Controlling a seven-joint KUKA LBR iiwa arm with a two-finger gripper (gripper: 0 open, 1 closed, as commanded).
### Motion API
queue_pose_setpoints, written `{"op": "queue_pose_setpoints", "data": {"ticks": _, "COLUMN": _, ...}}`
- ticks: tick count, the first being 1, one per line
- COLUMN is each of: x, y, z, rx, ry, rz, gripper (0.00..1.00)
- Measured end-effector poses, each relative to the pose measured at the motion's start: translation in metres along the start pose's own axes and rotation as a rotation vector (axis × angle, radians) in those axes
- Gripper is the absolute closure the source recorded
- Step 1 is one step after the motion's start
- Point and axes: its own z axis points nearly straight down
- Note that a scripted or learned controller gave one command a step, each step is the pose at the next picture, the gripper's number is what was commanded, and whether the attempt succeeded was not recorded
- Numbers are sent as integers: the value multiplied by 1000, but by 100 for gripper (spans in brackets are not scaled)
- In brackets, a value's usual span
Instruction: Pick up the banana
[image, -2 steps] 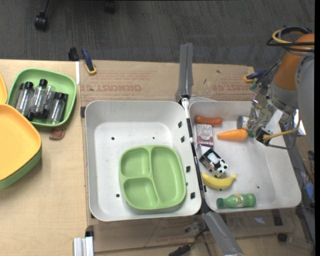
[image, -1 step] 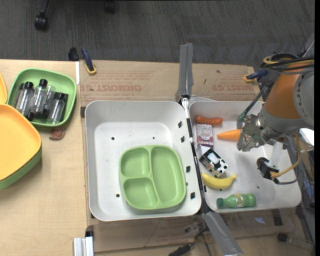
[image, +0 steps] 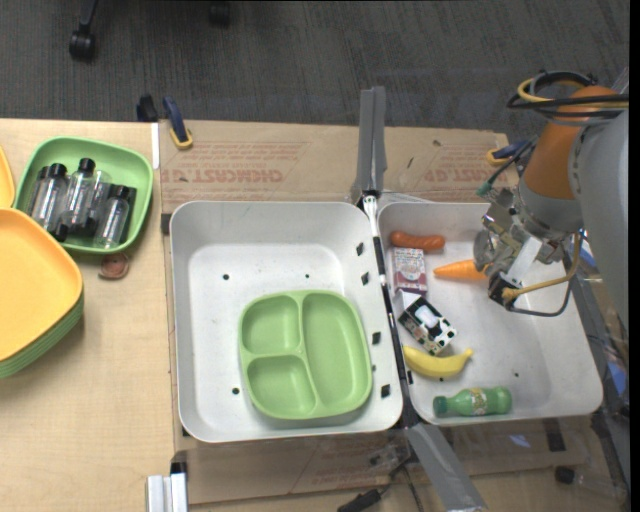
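Note:
The yellow banana (image: 437, 362) lies in the right bin (image: 545, 365), near its left wall and toward the front. It curves upward at both ends and touches a black-and-white toy (image: 428, 325) just behind it. My gripper (image: 492, 252) hangs over the back right part of that bin, next to the thick end of an orange carrot (image: 457, 268). It is well behind and to the right of the banana. Nothing shows between it and the banana except bare bin floor.
The right bin also holds a red sausage (image: 417, 240), a pink packet (image: 409, 268) and a green bottle (image: 472, 402) in front of the banana. A green divided plate (image: 303, 355) sits in the left bin (image: 200, 300). On the bench at the left stand a green tray of bottles (image: 84, 195) and orange plates (image: 35, 295).

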Motion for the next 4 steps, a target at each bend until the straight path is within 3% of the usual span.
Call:
{"op": "queue_pose_setpoints", "data": {"ticks": 1, "x": -29, "y": -52, "z": 32, "rx": 3, "ry": 0, "rz": 71, "gripper": 100}}
{"op": "queue_pose_setpoints", "data": {"ticks": 2, "x": -4, "y": -32, "z": -3, "rx": 1, "ry": 0, "rz": 28, "gripper": 100}}
{"op": "queue_pose_setpoints", "data": {"ticks": 3, "x": -36, "y": -80, "z": 32, "rx": 2, "ry": 1, "rz": -160, "gripper": 100}}
{"op": "queue_pose_setpoints", "data": {"ticks": 4, "x": -37, "y": -110, "z": 13, "rx": 2, "ry": 1, "rz": -344, "gripper": 100}}
